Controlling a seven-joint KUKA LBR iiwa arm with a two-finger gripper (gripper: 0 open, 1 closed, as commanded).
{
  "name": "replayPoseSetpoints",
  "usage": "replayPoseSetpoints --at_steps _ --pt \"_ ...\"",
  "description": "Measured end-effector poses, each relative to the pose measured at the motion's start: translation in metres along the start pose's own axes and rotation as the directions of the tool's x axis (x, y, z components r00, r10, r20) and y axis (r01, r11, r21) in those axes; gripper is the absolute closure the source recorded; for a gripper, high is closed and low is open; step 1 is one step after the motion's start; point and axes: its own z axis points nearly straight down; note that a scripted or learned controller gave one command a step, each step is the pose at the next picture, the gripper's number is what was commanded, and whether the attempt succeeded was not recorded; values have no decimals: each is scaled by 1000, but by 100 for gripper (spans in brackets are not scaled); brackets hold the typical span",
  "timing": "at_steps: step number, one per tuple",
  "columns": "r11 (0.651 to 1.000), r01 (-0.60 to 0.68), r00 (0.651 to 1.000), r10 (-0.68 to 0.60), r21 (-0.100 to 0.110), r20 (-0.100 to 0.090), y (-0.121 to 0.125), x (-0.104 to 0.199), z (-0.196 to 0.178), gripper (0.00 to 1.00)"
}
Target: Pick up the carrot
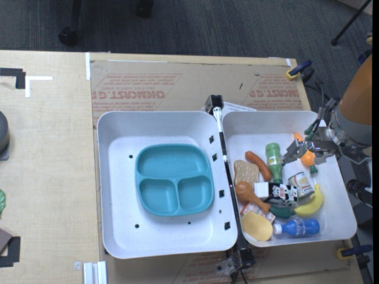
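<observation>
I am seeing the carrot (pixel 307 157) lying in the right bin (pixel 346 215) just beside my fingers (pixel 294 153), to their right and slightly lower, but I cannot tell their opening.

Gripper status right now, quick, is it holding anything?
Gripper: over the right bin, fingers around an orange piece that looks like the carrot; it appears shut on it.

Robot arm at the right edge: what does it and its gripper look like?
The arm has a grey wrist section below a broad orange band, rounded in shape. Its gripper is a small grey metal assembly with thin dark fingers and dark cabling around it, with an orange piece at its tip. Finer markings are too small to tell.
</observation>
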Motion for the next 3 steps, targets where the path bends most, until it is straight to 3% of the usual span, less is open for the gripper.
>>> replayPoseSetpoints --at_steps 1,2,3 --pt "1000 3 1000 -3 2 -1 41 -40 80 0" --pt "992 -124 992 124 -11 -13 84 -56 122 0" --pt "992 -124 992 124 -13 -7 84 -57 115 100"
